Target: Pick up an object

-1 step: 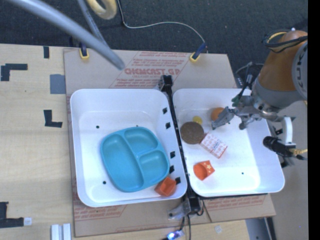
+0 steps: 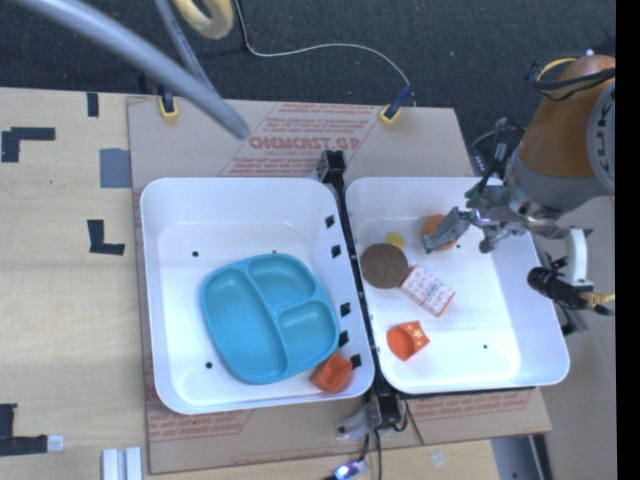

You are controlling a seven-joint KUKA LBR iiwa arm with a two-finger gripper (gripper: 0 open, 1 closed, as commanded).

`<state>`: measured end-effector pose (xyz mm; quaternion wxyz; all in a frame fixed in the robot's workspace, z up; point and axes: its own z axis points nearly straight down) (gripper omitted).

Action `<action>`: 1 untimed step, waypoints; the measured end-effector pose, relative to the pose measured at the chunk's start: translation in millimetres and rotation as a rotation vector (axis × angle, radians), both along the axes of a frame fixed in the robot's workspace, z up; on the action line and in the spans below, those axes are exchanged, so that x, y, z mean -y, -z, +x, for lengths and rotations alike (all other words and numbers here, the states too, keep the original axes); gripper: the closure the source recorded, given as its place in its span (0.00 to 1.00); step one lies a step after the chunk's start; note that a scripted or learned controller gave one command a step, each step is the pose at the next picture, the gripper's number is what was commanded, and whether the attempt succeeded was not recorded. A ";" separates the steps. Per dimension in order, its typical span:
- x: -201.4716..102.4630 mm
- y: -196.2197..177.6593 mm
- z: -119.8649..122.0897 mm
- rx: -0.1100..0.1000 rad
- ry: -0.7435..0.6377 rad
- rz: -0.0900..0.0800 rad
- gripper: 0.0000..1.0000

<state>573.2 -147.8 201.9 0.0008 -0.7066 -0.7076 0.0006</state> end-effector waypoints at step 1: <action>-8.5 48.2 -4.6 -0.004 0.000 0.000 0.00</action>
